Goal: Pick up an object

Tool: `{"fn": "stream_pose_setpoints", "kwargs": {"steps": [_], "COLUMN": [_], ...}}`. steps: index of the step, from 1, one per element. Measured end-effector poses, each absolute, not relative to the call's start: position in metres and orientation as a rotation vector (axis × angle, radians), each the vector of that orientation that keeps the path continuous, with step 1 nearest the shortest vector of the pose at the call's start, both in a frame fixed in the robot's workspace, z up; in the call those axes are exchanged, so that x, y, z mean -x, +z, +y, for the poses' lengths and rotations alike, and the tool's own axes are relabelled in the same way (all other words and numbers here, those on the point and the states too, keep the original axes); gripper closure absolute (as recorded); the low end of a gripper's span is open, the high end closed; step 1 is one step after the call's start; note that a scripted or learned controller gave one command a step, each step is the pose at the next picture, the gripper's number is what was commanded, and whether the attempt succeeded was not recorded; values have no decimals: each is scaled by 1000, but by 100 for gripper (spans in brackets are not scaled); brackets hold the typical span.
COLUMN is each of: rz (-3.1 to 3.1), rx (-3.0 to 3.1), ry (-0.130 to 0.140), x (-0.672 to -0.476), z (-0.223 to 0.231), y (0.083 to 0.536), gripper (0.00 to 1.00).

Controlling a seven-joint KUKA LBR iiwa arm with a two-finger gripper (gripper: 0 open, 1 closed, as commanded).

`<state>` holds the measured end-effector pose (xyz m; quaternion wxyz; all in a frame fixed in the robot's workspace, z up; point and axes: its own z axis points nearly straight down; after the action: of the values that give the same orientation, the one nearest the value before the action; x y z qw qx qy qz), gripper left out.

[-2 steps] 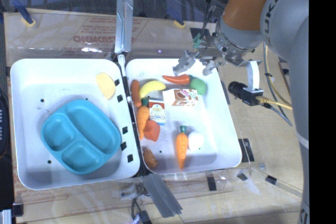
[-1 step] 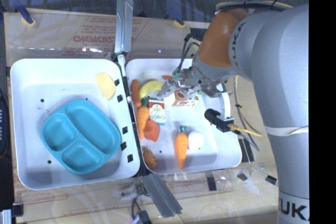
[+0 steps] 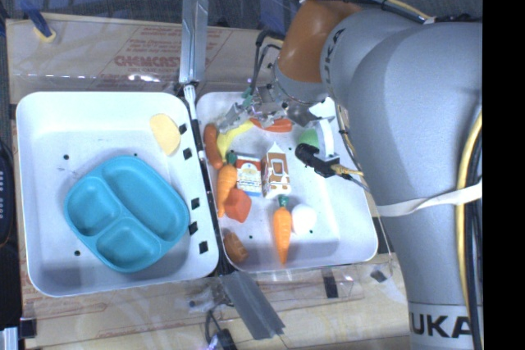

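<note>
Bench (image 3: 98,53) with printed brown surface, 2 shallow white bins (image 3: 49,119) side by side

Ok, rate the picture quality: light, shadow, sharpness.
Camera view: even, soft light; the blue tray casts a faint shadow in the left bin; the small toys in the right bin are slightly soft; the hand sits in shade under the arm, hard to read.

Pretty evenly lit overall, with a cool, slightly bluish cast. The white bins (image 3: 49,176) are rendered bright, close to washed out on the floor areas. Soft shadows are cast under the blue tray (image 3: 127,213) and along the bin walls. A dull sheen is seen on the grey arm (image 3: 410,119). Fine detail is smeared; small items look soft and a bit noisy.
</note>
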<state>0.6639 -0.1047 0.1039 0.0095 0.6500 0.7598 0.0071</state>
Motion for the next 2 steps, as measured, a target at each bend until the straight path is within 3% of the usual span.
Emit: {"fn": "stream_pose_setpoints", "kwargs": {"steps": [1, 2], "rz": [2392, 2583], "rx": [-2025, -1799], "ry": [-3, -4], "x": [-621, -643], "z": [-217, -167], "y": [157, 98], "gripper": [0, 0]}}
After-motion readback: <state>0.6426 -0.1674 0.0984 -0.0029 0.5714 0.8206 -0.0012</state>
